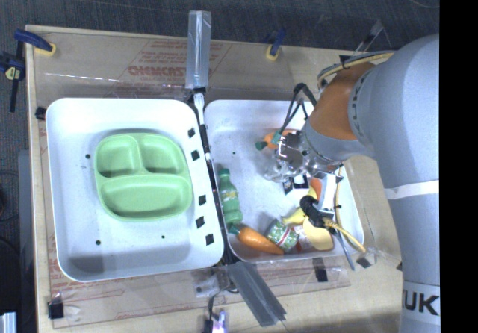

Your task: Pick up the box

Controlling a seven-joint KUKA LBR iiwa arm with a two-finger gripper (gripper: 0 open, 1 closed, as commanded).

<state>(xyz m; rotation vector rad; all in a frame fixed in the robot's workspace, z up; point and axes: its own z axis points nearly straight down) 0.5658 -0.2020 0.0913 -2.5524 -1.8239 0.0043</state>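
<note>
We look down on a wooden bench bearing 2 shallow white bins side by side. The left bin holds a green divided plate with 3 compartments, lying flat near its centre. The grey arm, with its orange band, reaches in from the right and ends in the tool, which hangs low over the upper middle of the right bin; we cannot tell how the tool stands, since the wrist and clutter mask it. A small orange and green item lies just beside the tool, toward the bin's far side. Along the left wall of the right bin lies a green bottle, and near the front wall lies an orange carrot-shaped piece. The box, small with a green and red printed face, rests tilted in the front part of the right bin, touching the carrot-shaped piece and just beside a yellow banana-shaped piece. The box lies apart from the tool.
</note>
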